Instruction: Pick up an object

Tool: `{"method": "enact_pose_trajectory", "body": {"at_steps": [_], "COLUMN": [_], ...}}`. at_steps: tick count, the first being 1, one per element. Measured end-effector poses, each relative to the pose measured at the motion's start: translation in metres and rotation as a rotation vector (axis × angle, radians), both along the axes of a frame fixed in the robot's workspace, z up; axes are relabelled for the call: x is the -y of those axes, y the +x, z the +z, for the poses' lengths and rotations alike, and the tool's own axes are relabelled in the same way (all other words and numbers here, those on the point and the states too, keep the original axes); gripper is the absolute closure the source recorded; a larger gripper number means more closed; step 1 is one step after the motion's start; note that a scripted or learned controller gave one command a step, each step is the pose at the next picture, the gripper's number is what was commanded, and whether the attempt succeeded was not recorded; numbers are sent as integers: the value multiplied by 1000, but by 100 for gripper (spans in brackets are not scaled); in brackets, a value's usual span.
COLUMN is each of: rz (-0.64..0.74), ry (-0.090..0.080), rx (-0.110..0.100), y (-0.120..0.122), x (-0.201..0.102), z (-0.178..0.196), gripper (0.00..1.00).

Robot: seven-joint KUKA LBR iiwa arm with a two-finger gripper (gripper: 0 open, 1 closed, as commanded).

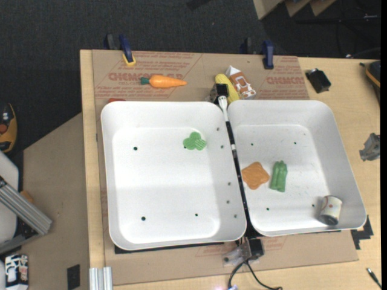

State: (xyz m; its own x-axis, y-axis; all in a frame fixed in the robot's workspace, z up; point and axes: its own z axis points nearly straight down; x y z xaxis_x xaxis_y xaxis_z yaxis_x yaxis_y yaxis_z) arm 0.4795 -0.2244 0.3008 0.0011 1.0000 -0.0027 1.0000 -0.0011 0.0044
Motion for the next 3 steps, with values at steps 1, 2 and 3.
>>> {"method": "enact_pose_trajectory", "body": {"at_steps": [1, 2, 3], "rz": [7, -2, 0], "ry": [9, 5, 4], "rx": [-14, -12, -7], "y": [21, -1, -1], "x": [-63, -34, -37], "z": [-106, -158, -219], "gripper": [100, 100, 100]}}
